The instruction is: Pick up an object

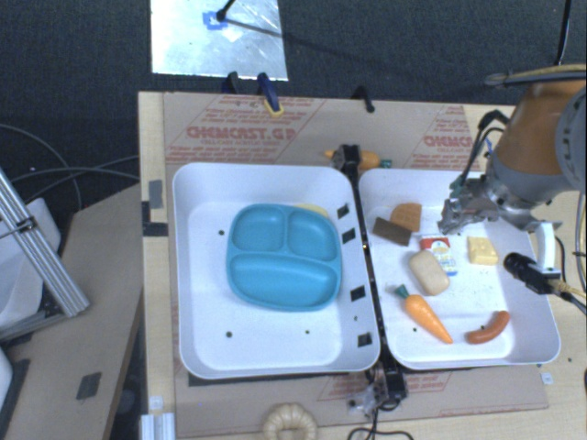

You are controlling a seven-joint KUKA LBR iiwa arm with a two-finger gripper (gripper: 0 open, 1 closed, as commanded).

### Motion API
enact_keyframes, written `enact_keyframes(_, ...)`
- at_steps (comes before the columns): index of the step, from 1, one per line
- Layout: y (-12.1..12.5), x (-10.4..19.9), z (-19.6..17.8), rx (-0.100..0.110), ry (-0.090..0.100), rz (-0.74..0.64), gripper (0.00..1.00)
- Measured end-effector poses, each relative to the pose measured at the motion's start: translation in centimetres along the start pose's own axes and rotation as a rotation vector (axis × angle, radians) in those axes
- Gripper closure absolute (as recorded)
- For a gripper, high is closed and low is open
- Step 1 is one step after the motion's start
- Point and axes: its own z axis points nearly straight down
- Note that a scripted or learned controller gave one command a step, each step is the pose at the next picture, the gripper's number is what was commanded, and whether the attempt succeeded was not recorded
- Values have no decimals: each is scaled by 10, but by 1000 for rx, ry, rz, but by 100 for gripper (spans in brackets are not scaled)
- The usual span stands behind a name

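**A:** So where's the gripper (456, 216) parked? It's seen low over the right bin (541, 324), upper middle. Whether anything is clamped can't be told from this angle.

**B:** Nearest pick is probably the small red-and-white carton (439, 250), lying just below it, long axis roughly toward the near rim. It's crowded though: beige potato-like piece (428, 272) touching it, bread slice (404, 220) to the left, cheese wedge (481, 249) to the right. More room is left around the carrot (426, 315) and sausage (487, 328).

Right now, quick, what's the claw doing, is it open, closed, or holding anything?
Claw: cannot be told whether open or closed; it hangs over the right bin near the bread slice, with nothing visibly held.
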Motion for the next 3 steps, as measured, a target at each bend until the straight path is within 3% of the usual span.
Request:
enact_keyframes(1,11,0,-60,-3,0,-5,100)
enact_keyframes(2,12,0,-62,3,1,-5,100)
enact_keyframes(3,27,57,-70,3,4,-11,100)
